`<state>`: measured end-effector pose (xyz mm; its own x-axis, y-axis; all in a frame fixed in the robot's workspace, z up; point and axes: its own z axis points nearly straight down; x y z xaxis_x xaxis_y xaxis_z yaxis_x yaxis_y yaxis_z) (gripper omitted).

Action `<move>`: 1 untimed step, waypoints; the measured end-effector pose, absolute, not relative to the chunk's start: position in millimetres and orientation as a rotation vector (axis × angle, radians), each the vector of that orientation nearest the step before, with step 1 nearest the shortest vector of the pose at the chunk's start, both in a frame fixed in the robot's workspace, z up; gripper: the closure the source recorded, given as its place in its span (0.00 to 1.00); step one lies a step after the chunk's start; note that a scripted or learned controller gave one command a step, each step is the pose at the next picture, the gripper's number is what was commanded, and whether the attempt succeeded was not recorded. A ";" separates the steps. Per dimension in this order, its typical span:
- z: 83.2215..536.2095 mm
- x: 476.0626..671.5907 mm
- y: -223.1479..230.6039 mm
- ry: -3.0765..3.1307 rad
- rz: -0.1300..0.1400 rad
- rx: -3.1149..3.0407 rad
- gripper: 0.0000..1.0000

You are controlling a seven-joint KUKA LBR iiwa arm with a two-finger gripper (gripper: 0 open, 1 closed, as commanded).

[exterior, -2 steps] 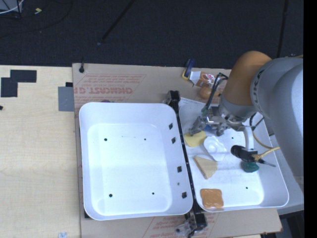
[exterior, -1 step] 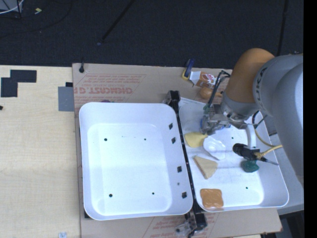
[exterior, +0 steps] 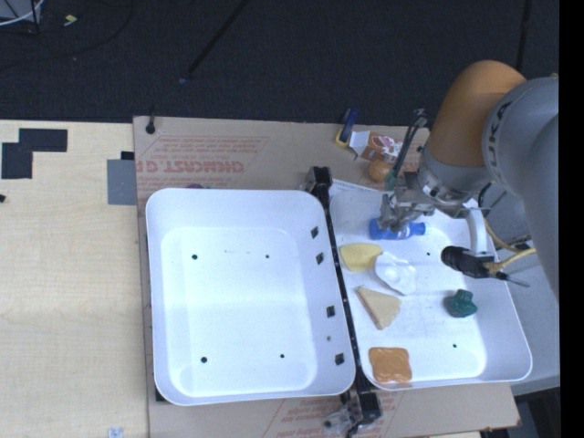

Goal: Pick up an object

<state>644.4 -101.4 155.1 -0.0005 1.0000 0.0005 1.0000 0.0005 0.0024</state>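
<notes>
- Gripper (exterior: 399, 215) of my arm, low at the far end of the right white bin (exterior: 511, 359), directly over the small blue plastic piece (exterior: 399, 229); whether it is spread or pinching, I cannot tell.
- Blue piece: probably light, stiff and smooth; I judge its narrow sides the best hold.
- Pale yellow wedge (exterior: 360, 255) and crumpled white object (exterior: 397, 271) just beside it.
</notes>
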 end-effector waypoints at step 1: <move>189.8 644.4 -20.0 2.229 0.004 2.215 1.00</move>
